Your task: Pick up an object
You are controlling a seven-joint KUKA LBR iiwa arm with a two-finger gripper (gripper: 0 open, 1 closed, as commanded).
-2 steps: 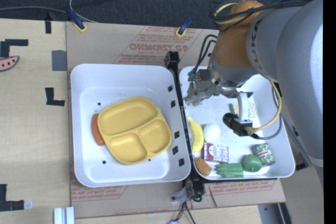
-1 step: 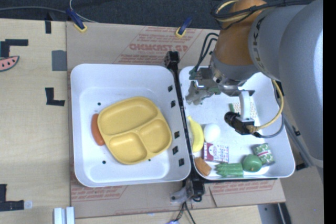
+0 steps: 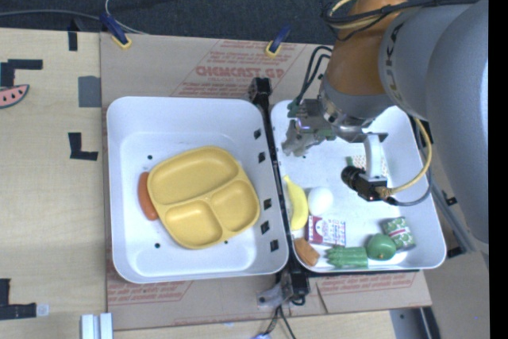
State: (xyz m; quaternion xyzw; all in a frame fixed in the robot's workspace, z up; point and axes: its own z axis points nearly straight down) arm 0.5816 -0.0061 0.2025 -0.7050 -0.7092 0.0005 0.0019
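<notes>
My gripper [image 3: 298,140] hangs over the upper left part of the right bin [image 3: 423,248], above bare white floor. Nothing shows between its fingers. Below it in the same bin lie a yellow banana [image 3: 297,204], a white egg-like ball [image 3: 321,200], a red and white carton [image 3: 326,232], an orange sausage-shaped piece [image 3: 306,253], a green pepper-like vegetable [image 3: 347,256], a green apple [image 3: 380,248] and a small green packet [image 3: 398,232]. The left bin [image 3: 127,171] holds a yellow divided plate [image 3: 203,194] with an orange hot dog [image 3: 147,196] tucked under its left edge.
The grey arm with its orange band [image 3: 361,52] covers the upper right of the right bin. A black divider [image 3: 268,163] with clips runs between the bins. Blue-yellow clamps [image 3: 278,42] hold the cardboard sheet at the back.
</notes>
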